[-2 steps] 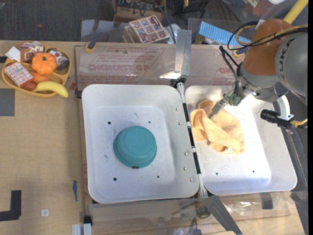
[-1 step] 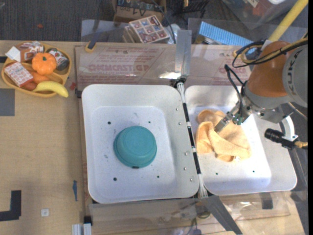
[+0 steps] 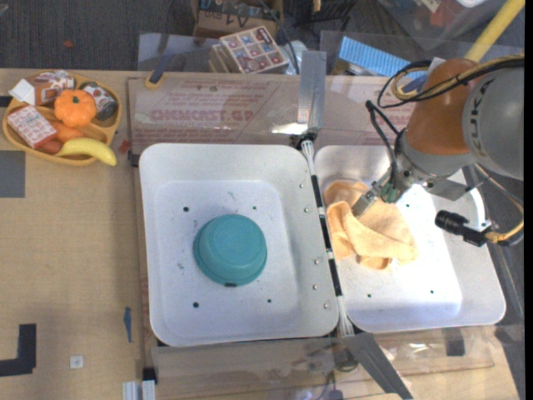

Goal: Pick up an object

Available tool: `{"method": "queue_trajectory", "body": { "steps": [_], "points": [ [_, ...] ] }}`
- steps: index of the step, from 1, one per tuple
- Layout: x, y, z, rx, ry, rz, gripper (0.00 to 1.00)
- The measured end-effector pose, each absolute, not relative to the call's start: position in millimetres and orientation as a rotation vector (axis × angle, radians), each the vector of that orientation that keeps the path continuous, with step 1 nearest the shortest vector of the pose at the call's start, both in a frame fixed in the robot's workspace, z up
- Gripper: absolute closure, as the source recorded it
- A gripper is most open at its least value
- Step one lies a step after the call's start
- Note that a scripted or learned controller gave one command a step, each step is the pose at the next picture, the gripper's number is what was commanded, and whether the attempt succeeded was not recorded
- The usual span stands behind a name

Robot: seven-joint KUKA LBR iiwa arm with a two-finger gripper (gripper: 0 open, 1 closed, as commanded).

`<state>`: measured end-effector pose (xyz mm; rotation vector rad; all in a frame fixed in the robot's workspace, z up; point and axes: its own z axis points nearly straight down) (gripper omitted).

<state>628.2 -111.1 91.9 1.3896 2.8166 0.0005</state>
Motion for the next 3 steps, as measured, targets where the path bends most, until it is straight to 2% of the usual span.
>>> {"method": "queue_trajectory", "body": {
  "steps": [1, 2, 3],
  "points": [
    [570.3, -128.3, 88.5, 1.375, 2.817, 0.005, 0.0],
    [531.5, -128.1, 88.7, 1.541, 2.727, 0.008, 0.0],
    [531.5, -129.8, 97.0, 1.55, 2.722, 0.01, 1.0]
  ]
}}
